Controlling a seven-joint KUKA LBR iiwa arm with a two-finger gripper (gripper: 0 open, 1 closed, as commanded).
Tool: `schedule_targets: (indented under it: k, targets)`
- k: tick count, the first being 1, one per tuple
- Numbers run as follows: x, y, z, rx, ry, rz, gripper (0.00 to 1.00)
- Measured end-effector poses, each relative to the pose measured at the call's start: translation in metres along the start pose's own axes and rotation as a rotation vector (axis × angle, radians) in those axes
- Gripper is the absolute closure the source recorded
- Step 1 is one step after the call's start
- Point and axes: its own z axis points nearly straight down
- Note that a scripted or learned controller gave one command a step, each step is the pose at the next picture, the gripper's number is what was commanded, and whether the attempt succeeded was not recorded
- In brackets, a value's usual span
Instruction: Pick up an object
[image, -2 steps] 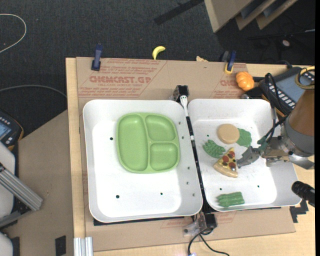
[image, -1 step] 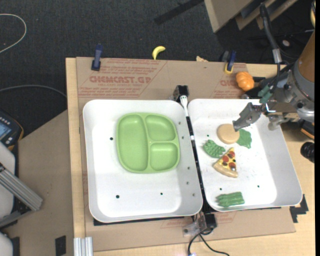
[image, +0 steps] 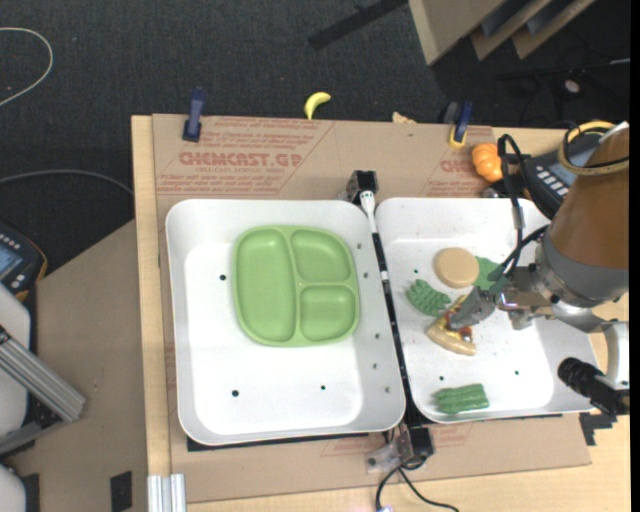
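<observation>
gripper low in the right bin, fingers down at the pizza slice toy and touching or nearly touching its upper edge; cannot tell whether parted or closed, too small and dark against the clutter. grey arm with its orange band entering from the right. round tan cookie-like disc just above the gripper, green leafy toy to its left, another green piece partly hidden beside the disc. green ridged pickle-like toy lying apart near the bin's front edge. left bin holding a light green divided plate, flat, three compartments. bench edge beyond the bins bearing a small yellow banana toy, an orange ball-like object and two blue clamps.
</observation>
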Motion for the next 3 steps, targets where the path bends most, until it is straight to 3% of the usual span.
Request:
schedule_targets:
  k: [1,2,3]
  targets:
    - [-0.072,0.003,-0.023,-0.02,-0.006,0.001,0.0]
    - [0.015,0.003,0.024,-0.01,0.004,-0.014,0.0]
    - [-0.045,0.003,0.0,-0.02,-0.005,-0.001,0.0]
